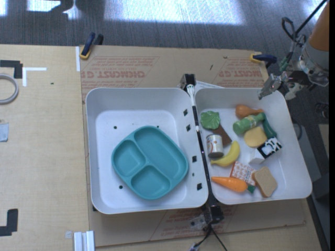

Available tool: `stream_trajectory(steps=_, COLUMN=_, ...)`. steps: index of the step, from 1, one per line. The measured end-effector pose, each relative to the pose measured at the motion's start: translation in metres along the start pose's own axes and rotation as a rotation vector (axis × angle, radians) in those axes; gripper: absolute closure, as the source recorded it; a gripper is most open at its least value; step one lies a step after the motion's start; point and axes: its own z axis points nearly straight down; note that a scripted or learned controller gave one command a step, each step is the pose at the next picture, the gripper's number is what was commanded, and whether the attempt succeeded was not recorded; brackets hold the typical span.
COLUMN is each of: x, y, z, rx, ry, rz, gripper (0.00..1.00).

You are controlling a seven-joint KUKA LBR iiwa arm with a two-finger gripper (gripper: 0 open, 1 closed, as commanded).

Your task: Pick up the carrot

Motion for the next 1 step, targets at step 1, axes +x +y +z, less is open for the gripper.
stream_trajectory(steps=1, x=0.0666, y=-0.0080, z=0.1003, rx=-0.001, ry=0.000, rz=-0.135, gripper=0.00)
